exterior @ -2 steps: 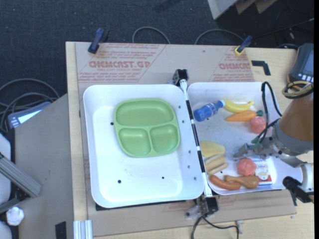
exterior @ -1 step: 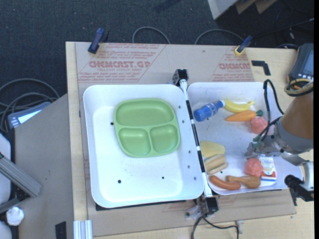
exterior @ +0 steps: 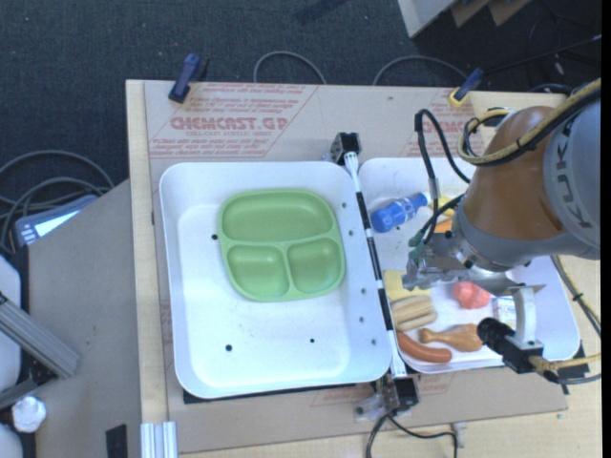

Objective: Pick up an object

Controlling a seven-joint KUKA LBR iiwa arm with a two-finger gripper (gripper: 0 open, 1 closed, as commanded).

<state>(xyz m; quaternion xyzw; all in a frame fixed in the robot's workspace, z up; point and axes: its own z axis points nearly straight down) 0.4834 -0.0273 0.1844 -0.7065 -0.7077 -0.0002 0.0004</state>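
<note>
You are looking down on the worktop [exterior: 229, 122], a tan board with red lettering, sitting across the middle of the frame. Two white bins are lying side by side on it. The left bin [exterior: 191, 332] is taking up the centre; the right bin [exterior: 563, 332] is sitting at centre right, largely covered by the arm.

The arm [exterior: 520, 198], grey with an orange band, is reaching in from the right edge and hanging over the right bin. Black and yellow cables are looping above it.

A green divided plate [exterior: 282, 241], three compartments, is lying flat in the upper half of the left bin.

The claw [exterior: 420, 270] is sitting low over the left side of the right bin, just above the small items. You cannot tell whether it is apart or together; nothing is visibly caught in it.

In the right bin, smaller items: a blue bottle [exterior: 396, 211] is lying near the upper left corner; a tan bun piece [exterior: 412, 310] is lying just below the claw; a toy drumstick [exterior: 456, 336] and a sausage [exterior: 422, 350] are lying near the bottom rim; a pink piece [exterior: 471, 296] is lying right of the bun.
</note>
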